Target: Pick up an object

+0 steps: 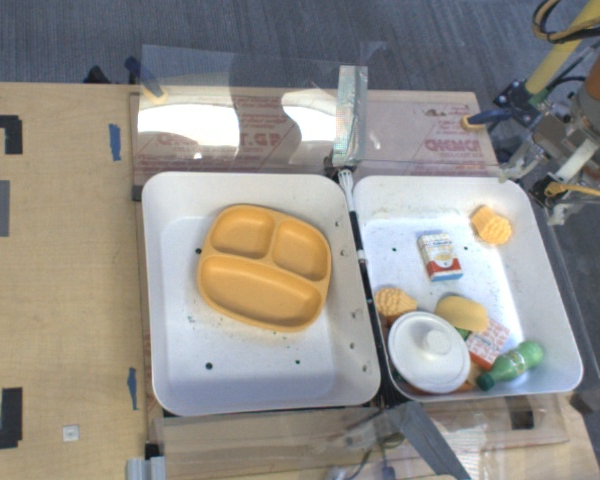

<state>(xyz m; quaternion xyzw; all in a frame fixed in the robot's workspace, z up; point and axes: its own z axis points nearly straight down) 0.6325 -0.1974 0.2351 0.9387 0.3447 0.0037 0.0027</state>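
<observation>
The right bin (545, 268) holds several small items. An orange waffle-like piece (493, 226) lies near its far right corner, and a small white and red carton (439, 255) sits in the middle. Toward the front are a brown pastry (394, 301), a yellow potato-like piece (463, 314), a white bowl (430, 348), a red and white packet (488, 343) and a green bottle (510, 364). My gripper (557, 171) hangs at the bin's far right corner, just outside the rim, above and right of the waffle piece. Nothing is seen in it.
An orange three-part plate (265, 266) lies in the left bin (170, 298). A clear plastic wall (280, 118) with a taped post (350, 118) stands behind both bins. Cardboard bench (50, 268) spreads to the left.
</observation>
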